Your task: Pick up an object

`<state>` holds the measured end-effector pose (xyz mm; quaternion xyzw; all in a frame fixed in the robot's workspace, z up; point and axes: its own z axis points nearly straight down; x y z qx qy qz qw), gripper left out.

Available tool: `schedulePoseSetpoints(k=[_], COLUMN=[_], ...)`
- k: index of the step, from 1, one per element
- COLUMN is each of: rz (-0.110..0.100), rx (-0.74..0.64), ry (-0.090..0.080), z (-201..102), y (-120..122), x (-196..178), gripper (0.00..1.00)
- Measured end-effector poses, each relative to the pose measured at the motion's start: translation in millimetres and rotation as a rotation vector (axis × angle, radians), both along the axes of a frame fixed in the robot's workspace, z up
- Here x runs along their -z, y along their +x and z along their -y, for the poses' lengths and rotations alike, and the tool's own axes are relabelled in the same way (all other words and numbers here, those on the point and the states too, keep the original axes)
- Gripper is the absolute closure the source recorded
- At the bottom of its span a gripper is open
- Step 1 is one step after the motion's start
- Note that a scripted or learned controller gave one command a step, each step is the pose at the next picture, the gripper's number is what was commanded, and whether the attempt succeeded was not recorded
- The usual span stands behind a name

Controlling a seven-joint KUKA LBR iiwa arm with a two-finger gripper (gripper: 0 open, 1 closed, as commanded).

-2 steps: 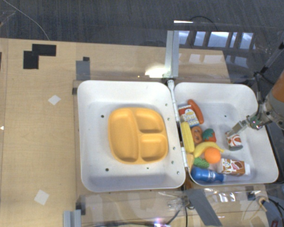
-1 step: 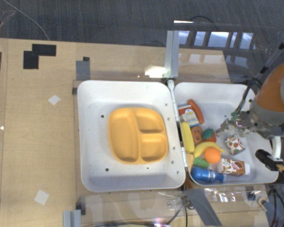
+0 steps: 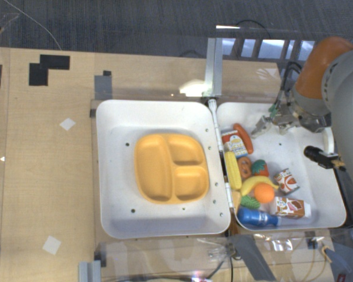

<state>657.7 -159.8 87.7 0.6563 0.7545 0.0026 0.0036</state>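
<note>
The gripper (image 3: 263,124) hangs over the upper part of the right bin (image 3: 317,216), fingers seemingly spread and holding nothing, though the view is poor, with the toy hot dog (image 3: 242,135) just down-left of it, long axis running diagonally toward the bin's lower right.
</note>
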Motion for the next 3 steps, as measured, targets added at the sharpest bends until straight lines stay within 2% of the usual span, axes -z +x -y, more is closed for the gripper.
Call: schedulePoseSetpoints(k=[1, 2, 3], rz=[-0.002, -0.002, 0.000], rx=[0.299, 0.547, 0.866], ry=[0.002, 0.003, 0.006], z=[-9.6, 5.6, 15.0], y=[-21.2, -31.1, -60.6], x=[0.8, 0.8, 0.0], gripper=[0.00, 0.00, 0.00])
